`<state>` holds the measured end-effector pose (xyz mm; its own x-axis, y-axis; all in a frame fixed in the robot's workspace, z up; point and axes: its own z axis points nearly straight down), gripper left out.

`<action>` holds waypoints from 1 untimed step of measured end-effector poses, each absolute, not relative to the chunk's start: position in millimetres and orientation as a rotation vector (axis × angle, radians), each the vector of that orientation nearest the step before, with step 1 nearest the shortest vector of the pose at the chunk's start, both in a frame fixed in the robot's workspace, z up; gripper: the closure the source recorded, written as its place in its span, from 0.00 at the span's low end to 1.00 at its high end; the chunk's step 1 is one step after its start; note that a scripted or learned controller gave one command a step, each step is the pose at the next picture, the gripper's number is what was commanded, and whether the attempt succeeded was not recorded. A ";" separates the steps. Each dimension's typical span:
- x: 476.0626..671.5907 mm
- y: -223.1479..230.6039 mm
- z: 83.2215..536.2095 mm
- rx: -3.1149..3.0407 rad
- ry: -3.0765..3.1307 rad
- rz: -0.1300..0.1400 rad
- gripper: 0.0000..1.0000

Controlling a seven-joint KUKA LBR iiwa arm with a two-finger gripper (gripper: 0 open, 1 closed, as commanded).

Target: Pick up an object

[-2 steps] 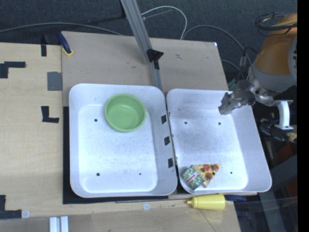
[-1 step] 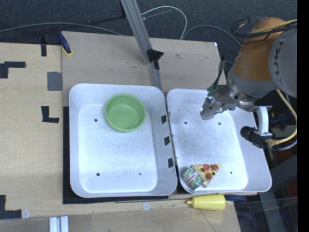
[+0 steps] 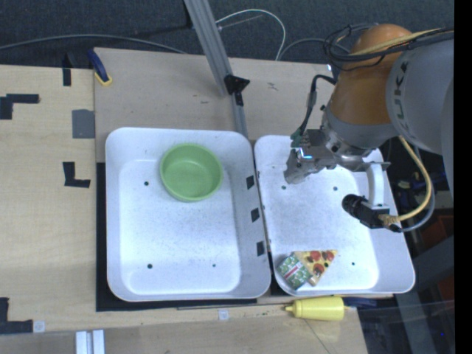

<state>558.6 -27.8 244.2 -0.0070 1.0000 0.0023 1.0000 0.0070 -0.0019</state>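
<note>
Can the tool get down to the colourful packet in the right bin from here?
Probably yes: the tool hangs over the same bin, and the packet lies uncovered near its front-left corner.

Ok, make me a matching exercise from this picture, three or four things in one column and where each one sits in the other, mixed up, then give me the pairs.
Things:
1. green bowl
2. colourful packet
3. yellow bottle
4. claw

Places:
A. on the bench just below the right bin's lower edge
B. over the upper left part of the right bin
C. upper part of the left bin
D. lower left corner of the right bin

Pairs: 1-C, 2-D, 3-A, 4-B
</note>
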 end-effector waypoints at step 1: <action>549.5 18.1 245.1 -2.212 -2.227 0.002 1.00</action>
